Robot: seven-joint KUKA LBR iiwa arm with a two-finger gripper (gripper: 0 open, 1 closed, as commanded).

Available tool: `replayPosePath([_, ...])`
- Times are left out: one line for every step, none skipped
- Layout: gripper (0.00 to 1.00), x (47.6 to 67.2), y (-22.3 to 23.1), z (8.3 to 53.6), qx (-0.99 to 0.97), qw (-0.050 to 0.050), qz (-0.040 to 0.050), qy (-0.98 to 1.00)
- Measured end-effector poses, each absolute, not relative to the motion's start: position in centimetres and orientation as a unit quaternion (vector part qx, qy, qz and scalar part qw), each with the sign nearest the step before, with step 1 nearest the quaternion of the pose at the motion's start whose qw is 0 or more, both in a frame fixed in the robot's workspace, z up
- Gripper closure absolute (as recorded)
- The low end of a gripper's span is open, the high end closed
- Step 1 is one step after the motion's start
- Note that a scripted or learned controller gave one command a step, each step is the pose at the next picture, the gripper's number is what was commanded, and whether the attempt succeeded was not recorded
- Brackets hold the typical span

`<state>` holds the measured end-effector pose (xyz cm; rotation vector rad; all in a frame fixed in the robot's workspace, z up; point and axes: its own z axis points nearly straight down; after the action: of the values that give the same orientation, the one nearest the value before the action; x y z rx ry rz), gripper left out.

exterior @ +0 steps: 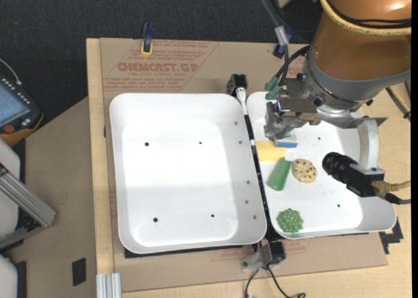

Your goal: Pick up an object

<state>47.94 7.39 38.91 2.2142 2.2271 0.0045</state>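
Note:
My gripper (282, 132) hangs low over the far left part of the right bin (339, 215). Directly below and touching its tip in the view lies a yellow block (268, 152), with a small blue piece (288, 142) at the block's upper right. A green cylinder (281, 174) lies just in front of the block. To the cylinder's right sits a round speckled cookie (304, 170). A bumpy green ball (290, 219) rests near the bin's front edge. The arm's grey and orange body hides the bin's far right corner.
The left bin (130, 159) stands beside the right one, their rims meeting at a ridge (256, 172). A black cylindrical part (346, 171) sticks out over the right bin. Both bins rest on a cardboard sheet (163, 61) with a blue-yellow clamp (147, 40) at the back.

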Motion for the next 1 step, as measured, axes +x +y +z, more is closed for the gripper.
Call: replayPosePath([1.0,48.02,7.12,39.95,0.707,0.002,0.002,0.707])
